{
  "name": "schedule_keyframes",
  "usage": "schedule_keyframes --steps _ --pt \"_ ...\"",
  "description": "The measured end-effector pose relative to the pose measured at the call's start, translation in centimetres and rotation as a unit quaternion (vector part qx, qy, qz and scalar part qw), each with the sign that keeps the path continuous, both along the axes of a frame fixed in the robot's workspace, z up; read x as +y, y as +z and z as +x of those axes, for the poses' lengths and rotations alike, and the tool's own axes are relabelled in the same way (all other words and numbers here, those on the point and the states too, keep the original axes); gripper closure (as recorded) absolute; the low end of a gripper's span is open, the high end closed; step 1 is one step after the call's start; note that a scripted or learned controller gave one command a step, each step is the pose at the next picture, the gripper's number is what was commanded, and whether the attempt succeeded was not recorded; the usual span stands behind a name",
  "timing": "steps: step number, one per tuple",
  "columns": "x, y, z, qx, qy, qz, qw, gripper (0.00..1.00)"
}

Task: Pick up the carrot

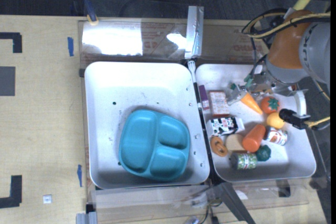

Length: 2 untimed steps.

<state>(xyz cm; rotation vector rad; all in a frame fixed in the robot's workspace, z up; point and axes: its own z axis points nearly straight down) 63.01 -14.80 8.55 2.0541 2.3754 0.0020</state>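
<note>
The carrot (251, 103) is an orange cone with a green leafy end, lying in the upper middle of the right bin (304, 162). It points down and to the right. My gripper (255, 83) hangs just above and behind the carrot's leafy end, below the orange-banded wrist (286, 50). The wrist body hides much of the gripper. I see nothing lifted off the bin floor.
Around the carrot lie a red-orange fruit (269, 104), a yellow lemon (274, 121), an orange bottle (253, 137), a brown box (218, 102), a cow-patterned carton (224, 125) and a green can (244, 160). The left bin (105, 86) holds a blue divided plate (155, 144).
</note>
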Motion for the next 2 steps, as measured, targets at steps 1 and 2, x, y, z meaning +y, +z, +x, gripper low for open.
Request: schedule_keyframes --steps 1,2 --pt "0.0 1.1 0.1 -0.002 0.000 -0.0006 1.0000 1.00" --pt "7.5 10.1 1.8 -0.002 0.059 0.0002 0.9983 1.00"
